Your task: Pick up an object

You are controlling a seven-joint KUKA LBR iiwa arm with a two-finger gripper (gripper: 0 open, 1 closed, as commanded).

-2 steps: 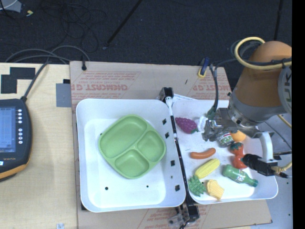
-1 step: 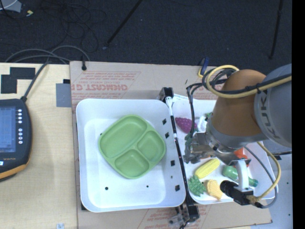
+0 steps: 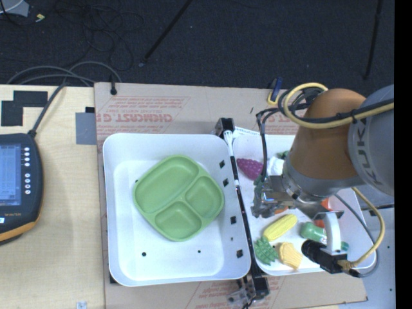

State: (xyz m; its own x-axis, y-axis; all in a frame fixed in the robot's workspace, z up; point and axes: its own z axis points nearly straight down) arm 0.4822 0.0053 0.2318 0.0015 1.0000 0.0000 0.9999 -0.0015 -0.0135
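My gripper [image 3: 265,205] reaches down into the right bin [image 3: 282,267], its metal end low over the bin's left half, beside a yellow corn cob [image 3: 281,226]. Purple grapes [image 3: 250,167] lie toward the back of that bin. Near the front lie a green leafy toy [image 3: 264,251] and a small yellow-orange piece [image 3: 290,255]. A green and red toy [image 3: 313,229] sits to the right of the corn, partly under the arm. No object shows between the fingers.
The left bin [image 3: 122,250] holds a green divided plate [image 3: 177,197]. A black clip rail [image 3: 236,192] separates the two bins. A teach pendant [image 3: 16,182] lies on the bench at far left. The arm's bulk hides much of the right bin.
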